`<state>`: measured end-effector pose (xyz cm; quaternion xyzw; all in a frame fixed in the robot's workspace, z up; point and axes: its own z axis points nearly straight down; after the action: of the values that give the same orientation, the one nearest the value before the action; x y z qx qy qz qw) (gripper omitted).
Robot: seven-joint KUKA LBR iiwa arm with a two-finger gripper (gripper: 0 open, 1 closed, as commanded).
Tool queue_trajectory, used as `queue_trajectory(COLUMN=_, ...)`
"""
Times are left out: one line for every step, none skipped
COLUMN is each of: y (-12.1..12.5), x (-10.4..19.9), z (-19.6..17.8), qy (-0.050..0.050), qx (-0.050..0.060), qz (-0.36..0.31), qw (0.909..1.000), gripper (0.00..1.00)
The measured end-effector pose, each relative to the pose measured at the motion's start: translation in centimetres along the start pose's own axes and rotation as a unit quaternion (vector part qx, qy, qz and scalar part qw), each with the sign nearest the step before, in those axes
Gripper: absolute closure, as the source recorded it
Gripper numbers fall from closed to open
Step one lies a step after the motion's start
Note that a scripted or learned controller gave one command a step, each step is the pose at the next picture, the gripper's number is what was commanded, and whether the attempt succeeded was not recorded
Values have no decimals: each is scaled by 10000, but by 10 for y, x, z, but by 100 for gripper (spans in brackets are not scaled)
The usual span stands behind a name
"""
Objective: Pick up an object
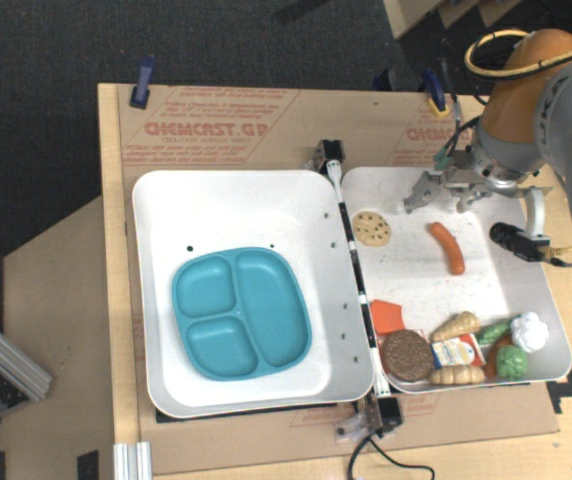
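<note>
With the tool (444,192) spread and empty at the right bin's (541,298) far end, lower it astride the sausage (447,246), jaws across its narrow width.

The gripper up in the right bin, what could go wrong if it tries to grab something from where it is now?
1. The gripper sits near the right bin's far wall, over bare floor; closing here would likely grab nothing.
2. The cookie lies flat, so the fingers may slide off it.
3. The sausage could roll away if nudged.
</note>
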<state>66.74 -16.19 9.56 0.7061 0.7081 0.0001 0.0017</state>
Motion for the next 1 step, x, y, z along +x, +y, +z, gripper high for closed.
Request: queue_trajectory(y=-53, x=-32, z=12, qy=18, qx=45, qz=35, qw=10000, gripper=0)
